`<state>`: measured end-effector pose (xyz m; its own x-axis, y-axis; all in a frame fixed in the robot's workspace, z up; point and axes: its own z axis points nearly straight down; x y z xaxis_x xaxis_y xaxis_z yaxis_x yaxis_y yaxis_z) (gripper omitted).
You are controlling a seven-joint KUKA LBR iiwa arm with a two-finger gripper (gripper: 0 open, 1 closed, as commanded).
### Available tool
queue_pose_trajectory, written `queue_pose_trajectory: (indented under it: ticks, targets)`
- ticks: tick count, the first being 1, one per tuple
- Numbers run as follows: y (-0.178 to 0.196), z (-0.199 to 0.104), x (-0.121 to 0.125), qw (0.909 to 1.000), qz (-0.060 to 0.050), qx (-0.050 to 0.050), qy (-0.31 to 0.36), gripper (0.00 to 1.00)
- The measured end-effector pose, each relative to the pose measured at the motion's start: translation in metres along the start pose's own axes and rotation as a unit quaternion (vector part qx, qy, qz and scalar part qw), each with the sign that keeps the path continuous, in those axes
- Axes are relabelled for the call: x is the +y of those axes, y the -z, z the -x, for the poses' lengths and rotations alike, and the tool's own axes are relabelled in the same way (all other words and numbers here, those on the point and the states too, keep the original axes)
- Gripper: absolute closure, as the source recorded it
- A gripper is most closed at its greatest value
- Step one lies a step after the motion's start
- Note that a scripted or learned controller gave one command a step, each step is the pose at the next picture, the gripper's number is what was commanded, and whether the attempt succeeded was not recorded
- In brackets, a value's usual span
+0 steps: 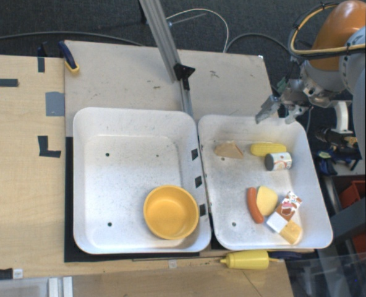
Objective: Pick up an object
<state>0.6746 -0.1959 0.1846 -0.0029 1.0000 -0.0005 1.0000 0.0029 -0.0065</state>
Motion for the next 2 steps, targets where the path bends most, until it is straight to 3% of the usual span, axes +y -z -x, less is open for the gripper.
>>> queue_pose_trajectory:
  ticks: [1, 2]
  targets:
    - [-0.059, -0.003, 0.003, 1.0, -0.001, -0.001, -0.001, 0.0]
    - [-0.071, -0.002, 0.002, 1.0, -0.003, 0.0, -0.002, 0.0]
